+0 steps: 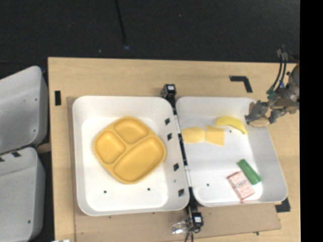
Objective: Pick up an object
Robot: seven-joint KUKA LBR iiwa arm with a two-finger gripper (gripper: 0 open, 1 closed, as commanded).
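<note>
desk [126, 77]: light wood, carries two shallow white bins side by side
left bin [83, 185]: white, left of the centre divider, holds one thing
yellow tray [130, 149]: three-compartment plate, sits near the middle of the left bin, tilted diagonally, compartments bare
right bin [222, 185]: white, touches the left bin along the divider, holds five small things
round yellow piece [192, 135]: in the right bin, just beside the divider, upper half
yellow wedge [216, 135]: touching or almost touching the round yellow piece on its right
banana [231, 123]: curved, yellow, above-right of the yellow wedge, near the right bin's far edge
green block [249, 171]: small long bar, lower right part of the right bin, lying diagonally
pink card [240, 184]: small reddish-white packet, just below-left of the green block, close to it, contact unclear
arm [288, 87]: enters from the right, cables visible, wrist over the right bin's upper right corner
gripper [258, 115]: low at the right bin's upper right rim, just right of the banana tip
jaws: cannot tell whether open or closed, too small and blurred; nothing seen between them
task thing: all objects lie in the bins, none lifted
off-desk: white panels [20, 115] at the left of the desk, dark floor [151, 19] beyond
</note>
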